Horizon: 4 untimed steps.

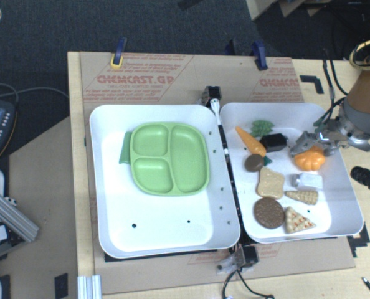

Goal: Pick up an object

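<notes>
The gripper (309, 143) hangs low over the right bin (347, 198), just above and touching the orange pumpkin-like toy (309, 161). Whether the jaws are spread or pressed together cannot be told. To lift cleanly, they should straddle the toy's widest part, centred, and come down further before squeezing. The carrot (251, 141) and black block (273, 142) lie near on the left, so a straight vertical lift is safest.
</notes>
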Tool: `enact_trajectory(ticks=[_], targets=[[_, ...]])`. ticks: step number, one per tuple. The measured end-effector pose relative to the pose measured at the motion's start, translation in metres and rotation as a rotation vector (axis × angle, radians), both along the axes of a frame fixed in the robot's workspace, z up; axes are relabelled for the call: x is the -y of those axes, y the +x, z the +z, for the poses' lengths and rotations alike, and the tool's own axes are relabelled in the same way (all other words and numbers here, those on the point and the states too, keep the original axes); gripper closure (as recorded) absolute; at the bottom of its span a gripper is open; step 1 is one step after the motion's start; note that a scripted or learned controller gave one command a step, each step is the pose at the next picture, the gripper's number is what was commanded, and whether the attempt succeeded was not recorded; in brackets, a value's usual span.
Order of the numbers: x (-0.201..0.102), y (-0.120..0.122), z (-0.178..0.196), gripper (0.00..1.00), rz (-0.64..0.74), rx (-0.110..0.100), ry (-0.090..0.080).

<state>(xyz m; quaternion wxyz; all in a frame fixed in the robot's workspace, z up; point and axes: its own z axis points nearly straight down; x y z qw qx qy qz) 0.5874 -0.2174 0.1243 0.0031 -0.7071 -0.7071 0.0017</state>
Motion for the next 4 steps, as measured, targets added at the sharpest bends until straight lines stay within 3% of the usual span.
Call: enact_trajectory(ticks=[1, 2, 4], targets=[[-0.004, 0.001, -0.041, 0.0, 0.003, 0.005, 0.005], [-0.003, 0.002, -0.029, 1.0, 0.003, 0.008, 0.002], [-0.006, 0.021, 0.082, 1.0, 0.002, 0.014, -0.005]])
